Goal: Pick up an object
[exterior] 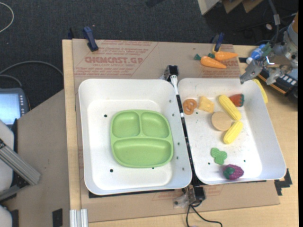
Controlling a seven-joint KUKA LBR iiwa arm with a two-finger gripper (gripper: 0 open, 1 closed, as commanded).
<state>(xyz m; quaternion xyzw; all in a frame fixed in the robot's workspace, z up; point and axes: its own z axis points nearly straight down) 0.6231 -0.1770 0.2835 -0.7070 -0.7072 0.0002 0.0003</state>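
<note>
Looking down on the tabletop (118, 60), you see two white bins side by side. The left bin (90, 126) holds a green divided plate (141, 138) lying flat near its middle. The right bin (265, 136) holds the toy food: an orange round piece (190, 106) and a pale yellow wedge (206, 104) near the bin's far left corner, a corn cob (228, 107) with a red piece (237, 100) just beside it toward the far edge, a tan disc (220, 121) touching a yellow piece (233, 131), and a green piece (218, 155) and a purple bunch (233, 172) near the bin's near edge. Two orange carrots (218, 59) lie on the tabletop by its far edge, outside the bins. The jaws (253, 72) hang over the right bin's far right corner; you cannot tell whether they are open or closed, and nothing is visibly held between them.
</note>
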